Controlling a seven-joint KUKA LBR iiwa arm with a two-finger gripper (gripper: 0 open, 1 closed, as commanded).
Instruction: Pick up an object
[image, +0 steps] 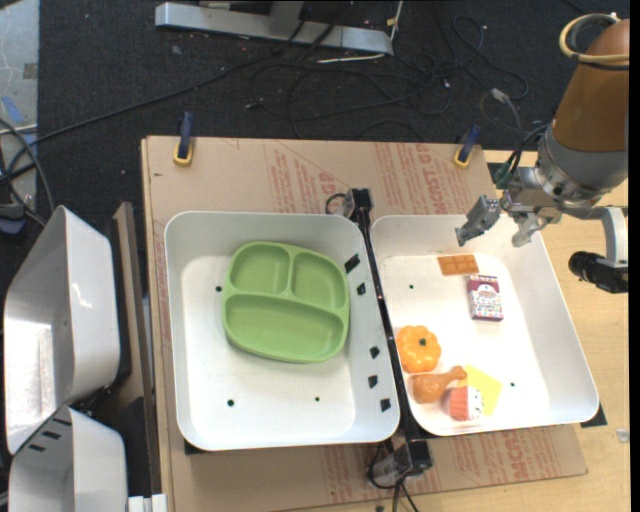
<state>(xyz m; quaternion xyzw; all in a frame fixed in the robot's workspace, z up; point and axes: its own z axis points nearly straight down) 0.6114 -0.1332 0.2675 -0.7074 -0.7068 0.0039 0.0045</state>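
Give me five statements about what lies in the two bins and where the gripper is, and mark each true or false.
1. The green divided plate lies in the left bin. True.
2. The orange pumpkin sits on the green divided plate. False: it lies in the right bin, near the divider between the bins.
3. The gripper holds the small pink box. False: the box lies on the bin floor, apart from the gripper, which is open with nothing between its fingers.
4. The flat orange cracker lies just above the small pink box in the view. True.
5. The gripper is over the left bin. False: it is above the right bin's far edge.
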